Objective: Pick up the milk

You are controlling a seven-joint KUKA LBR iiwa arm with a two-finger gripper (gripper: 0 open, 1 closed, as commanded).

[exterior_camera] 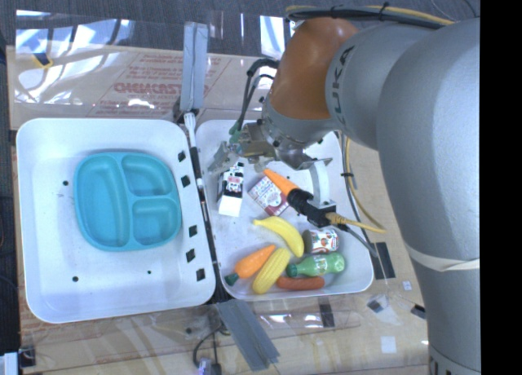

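The milk [232, 188], a small white carton with black cow patches, lies in the right bin [352, 284] near its upper left corner, beside the divider. My gripper [228, 156] hangs just above the carton's upper end, at the tip of the grey arm with the orange band. Its grey fingers [217, 159] are spread, open, with nothing between them. The carton rests on the bin floor, apart from the fingers.
To the right of the milk lie a red-and-white packet [267, 193] and a carrot [280, 179]. Below are a banana [282, 233], corn [272, 270], a can [323, 240], a green bottle [317, 266] and a red sausage [299, 284]. The left bin holds a blue divided plate [128, 200].
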